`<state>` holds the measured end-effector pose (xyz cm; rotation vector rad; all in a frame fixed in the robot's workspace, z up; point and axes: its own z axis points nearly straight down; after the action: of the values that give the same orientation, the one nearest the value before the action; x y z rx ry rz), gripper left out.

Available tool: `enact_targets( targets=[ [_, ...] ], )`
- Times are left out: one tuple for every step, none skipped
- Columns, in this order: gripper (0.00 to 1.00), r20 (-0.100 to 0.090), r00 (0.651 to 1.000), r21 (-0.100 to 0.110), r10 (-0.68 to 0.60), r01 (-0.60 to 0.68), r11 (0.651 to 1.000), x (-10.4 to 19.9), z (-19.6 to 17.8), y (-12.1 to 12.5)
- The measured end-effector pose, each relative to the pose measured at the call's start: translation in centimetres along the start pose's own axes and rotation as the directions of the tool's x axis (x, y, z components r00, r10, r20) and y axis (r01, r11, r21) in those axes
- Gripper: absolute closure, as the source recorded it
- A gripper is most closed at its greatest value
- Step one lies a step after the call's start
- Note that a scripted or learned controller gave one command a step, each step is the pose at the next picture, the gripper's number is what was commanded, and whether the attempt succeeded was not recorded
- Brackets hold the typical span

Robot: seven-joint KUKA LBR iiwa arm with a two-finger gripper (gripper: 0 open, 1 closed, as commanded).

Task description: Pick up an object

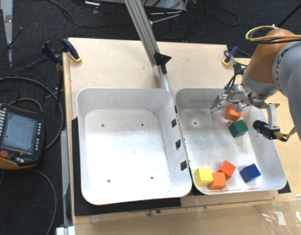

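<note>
My gripper (231,105) hangs over the back of the right bin (268,153) with its silver fingers (217,103) spread open. An orange block (232,114) lies right beneath it, its top edge partly covered by the gripper, and I cannot tell if they touch. A green block (238,129) sits just in front of the orange one. Near the bin's front edge lie a yellow block (203,175), an orange block (218,180), a red-orange block (227,168) and a blue block (249,173).
The left bin (84,131) stands beside the right one, sharing a raised divider (179,141). A metal pole (143,26) slants across the bench's back. Clamps (71,50) sit at the bench corners. A teach pendant (17,136) lies on the floor at left.
</note>
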<state>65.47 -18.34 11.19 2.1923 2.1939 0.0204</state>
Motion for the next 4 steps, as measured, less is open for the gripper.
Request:
enact_targets(
  targets=[
    [0.0,-0.004,1.0,0.01,-0.003,0.003,1.0,-0.3,0.0,0.2],
    [0.0,-0.005,1.0,0.011,-0.003,0.003,1.0,-0.3,0.0,0.1],
    [0.0,-0.005,1.0,0.011,-0.003,0.003,1.0,-0.3,0.0,0.1],
    [0.0,0.0,1.0,-0.004,-0.006,0.006,1.0,4.3,-0.2,-1.5]
  ],
)
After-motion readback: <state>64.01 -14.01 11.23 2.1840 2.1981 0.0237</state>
